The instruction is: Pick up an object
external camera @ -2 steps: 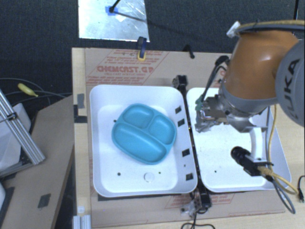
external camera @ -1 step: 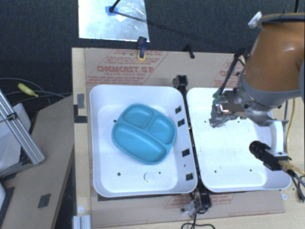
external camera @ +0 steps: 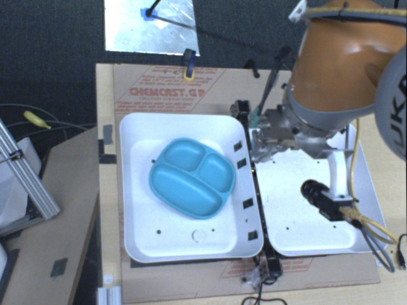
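Claw (external camera: 263, 138) low at the shared wall between the two bins, toward its far end, beneath the grey wrist and the orange band (external camera: 346, 49). Spread, pressed together or pinching: cannot tell, tip lost among shadow and metalwork. Directly under and view-right of the claw, right bin (external camera: 299, 230), white floor. Just view-left of the claw, rim of left bin (external camera: 137, 234). Small black clips (external camera: 248, 203) down the shared wall, from the claw toward the camera. Further view-left and somewhat nearer the camera, blue plate (external camera: 191, 178): three compartments, flat on the left bin's floor, about mid-bin, apart from the claw and not touched by it. Past the plate, toward the near rim, faint round mark (external camera: 199, 236) on the bin floor; clear disc or mould mark, cannot tell. Under both bins, brown cardboard sheet (external camera: 165, 91) with red lettering, showing on the far side, view-left of the claw. At its far edge, yellow-and-blue clamp (external camera: 189, 65). Farther still, shiny foil panel (external camera: 149, 18) on dark carpet. Farthest view-left, aluminium rail (external camera: 25, 176), tilted, beside the bench.
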Available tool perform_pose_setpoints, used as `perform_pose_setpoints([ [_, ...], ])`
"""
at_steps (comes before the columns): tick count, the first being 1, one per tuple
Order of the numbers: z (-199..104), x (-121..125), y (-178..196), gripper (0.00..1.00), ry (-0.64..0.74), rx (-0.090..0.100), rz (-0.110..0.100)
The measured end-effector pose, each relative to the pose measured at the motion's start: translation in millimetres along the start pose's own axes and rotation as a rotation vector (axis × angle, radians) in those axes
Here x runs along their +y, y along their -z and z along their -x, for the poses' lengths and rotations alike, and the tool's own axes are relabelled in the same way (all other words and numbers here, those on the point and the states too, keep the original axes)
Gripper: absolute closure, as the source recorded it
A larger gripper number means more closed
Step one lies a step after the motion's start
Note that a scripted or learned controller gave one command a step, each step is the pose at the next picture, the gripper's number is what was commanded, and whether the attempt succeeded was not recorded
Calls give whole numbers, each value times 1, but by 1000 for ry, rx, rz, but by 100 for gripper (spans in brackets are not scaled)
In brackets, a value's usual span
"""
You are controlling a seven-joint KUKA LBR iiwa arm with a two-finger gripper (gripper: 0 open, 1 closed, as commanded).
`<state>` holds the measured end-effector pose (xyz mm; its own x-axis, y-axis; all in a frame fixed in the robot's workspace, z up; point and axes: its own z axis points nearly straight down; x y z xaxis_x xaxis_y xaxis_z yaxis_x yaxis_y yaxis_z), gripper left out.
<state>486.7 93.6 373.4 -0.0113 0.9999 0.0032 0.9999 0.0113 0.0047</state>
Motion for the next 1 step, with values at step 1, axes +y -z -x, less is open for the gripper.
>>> perform_pose_setpoints([
  [1, 7, 0, 30, 100, -7, -2, 0],
])
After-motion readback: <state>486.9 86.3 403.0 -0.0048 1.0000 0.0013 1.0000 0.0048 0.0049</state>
